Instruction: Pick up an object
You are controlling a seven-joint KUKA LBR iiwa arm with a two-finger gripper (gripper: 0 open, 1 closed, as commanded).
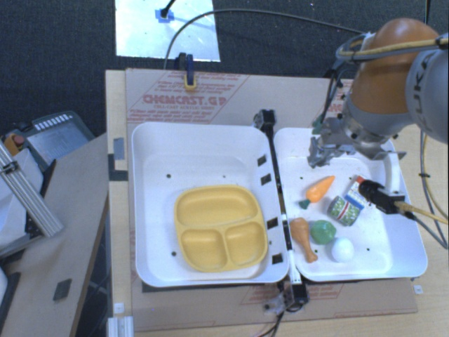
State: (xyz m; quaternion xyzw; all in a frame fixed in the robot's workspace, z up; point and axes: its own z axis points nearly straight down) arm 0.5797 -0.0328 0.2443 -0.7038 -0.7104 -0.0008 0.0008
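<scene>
Two shallow white plastic bins sit side by side on the table (116, 209), over a sheet of brown cardboard with red lettering (184, 98). The left bin (151, 153) holds a yellow plastic tray with three compartments (219, 227), lying flat toward its near side.

The right bin (403, 255) holds a cluster of small things. An orange toy carrot with a green end (319, 188) lies tilted near the bin's middle. To its right lies a small can with a green and white label (346, 209) on its side. Nearer the front edge a tan toy drumstick (303, 237) lies beside the divider between the bins, a round green toy (323, 231) sits just beside it, and a white ball (342, 249) rests just beside the green one.

The grey arm with its orange band (393, 55) reaches in from the right, and the tool (320, 153) hangs over the far part of the right bin, above and behind the carrot. Nothing is visible between its fingers; how far they stand apart I cannot tell. A black fitting with a cable (379, 195) crosses the bin's right side.
</scene>
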